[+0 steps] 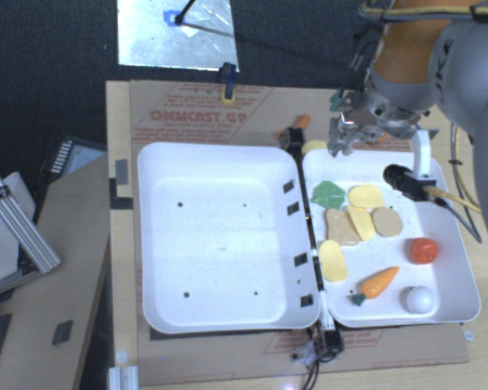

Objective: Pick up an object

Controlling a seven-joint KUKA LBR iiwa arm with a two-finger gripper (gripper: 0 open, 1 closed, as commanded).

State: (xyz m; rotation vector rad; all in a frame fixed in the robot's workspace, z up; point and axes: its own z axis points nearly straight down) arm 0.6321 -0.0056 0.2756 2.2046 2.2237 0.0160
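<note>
Gripper (pixel 339 146) above right bin's (pixel 464 287) far edge.
Finger state: cannot tell; green leaf (pixel 328 192) lies just below it.

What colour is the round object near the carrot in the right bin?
White: the ball is plainly seen in the camera view.

Left bin (pixel 220 242): beside the right bin, their rims touching.
Right bin (pixel 455 287): holds everything below.
Leaf (pixel 328 192): far left.
Slices (pixel 360 218): right of the leaf, clustered.
Tomato (pixel 423 250): right of the slices.
Carrot (pixel 376 283): near side.
Egg (pixel 418 299): right of the carrot.
</note>
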